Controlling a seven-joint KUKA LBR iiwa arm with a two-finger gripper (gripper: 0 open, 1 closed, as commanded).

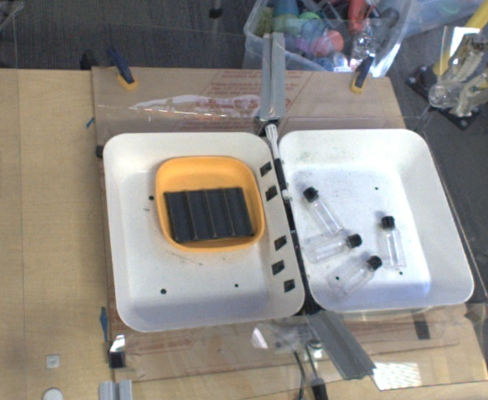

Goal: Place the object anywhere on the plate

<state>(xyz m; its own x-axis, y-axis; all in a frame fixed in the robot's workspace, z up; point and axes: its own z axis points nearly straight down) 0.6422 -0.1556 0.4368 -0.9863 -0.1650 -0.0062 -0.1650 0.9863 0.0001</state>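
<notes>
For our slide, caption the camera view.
Four clear vials in the right bin; orange plate holding a black block in the left.

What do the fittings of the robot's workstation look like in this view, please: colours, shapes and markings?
Two shallow white bins, the left bin and the right bin, meet at a grey metal rail, with small black tabs along the seam. The left one holds a yellow-orange plate carrying a dark ribbed block; the right, clear vials with black caps.

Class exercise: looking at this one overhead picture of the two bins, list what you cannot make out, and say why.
- Vials in the right bin, camera view: clear glass on white, so their outlines and any contents are too faint to tell.
- Dark block on the orange plate: too small to identify.
- Tub of toys, top edge: cut off.
</notes>
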